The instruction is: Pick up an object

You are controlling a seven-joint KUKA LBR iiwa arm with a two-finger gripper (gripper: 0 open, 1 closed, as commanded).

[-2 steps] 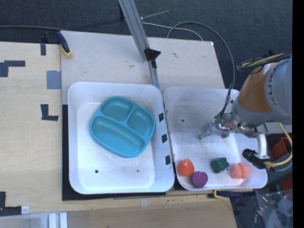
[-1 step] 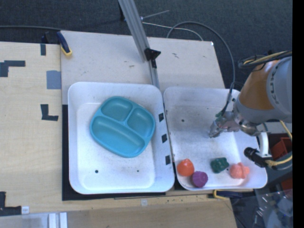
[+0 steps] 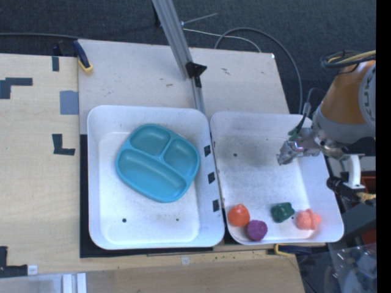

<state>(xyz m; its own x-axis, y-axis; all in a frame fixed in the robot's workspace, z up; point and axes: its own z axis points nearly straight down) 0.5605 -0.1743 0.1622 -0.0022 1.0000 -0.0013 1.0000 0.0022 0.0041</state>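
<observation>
Your claw [image 3: 286,154] hangs over the right shallow white bin [image 3: 256,133]; I cannot tell its state; small green object [image 3: 282,212] lies apart.

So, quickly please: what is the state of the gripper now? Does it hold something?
Gripper: over the right bin, apart from the small objects at the near edge; nothing seen held, and open or closed cannot be told.
</observation>
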